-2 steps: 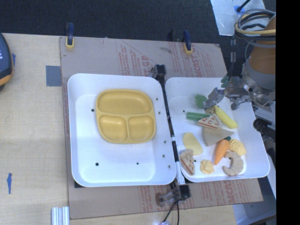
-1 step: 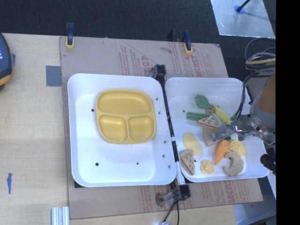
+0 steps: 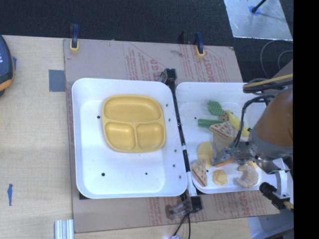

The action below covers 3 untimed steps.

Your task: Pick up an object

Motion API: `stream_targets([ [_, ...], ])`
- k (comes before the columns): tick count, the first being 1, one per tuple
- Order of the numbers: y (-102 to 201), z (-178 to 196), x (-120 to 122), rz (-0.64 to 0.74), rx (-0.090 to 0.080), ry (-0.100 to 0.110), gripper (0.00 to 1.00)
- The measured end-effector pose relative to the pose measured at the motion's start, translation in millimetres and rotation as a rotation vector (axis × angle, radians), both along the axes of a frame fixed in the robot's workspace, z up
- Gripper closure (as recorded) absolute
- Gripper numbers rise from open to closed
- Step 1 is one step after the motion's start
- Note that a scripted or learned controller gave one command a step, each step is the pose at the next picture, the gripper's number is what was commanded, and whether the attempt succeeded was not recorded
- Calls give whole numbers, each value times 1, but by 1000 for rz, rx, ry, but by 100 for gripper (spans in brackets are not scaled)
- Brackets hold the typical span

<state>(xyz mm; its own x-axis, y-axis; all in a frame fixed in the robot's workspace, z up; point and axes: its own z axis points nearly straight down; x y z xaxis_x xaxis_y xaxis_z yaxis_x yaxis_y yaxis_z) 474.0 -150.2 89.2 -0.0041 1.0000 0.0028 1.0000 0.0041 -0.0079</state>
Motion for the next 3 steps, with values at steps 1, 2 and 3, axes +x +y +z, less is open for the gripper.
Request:
stream_targets([
  [1,5,4,128,5,-4,-16,0],
  [2,37,3,180,-2,-2,15,0],
  [3,55,2,179,-4,-5,12,0],
])
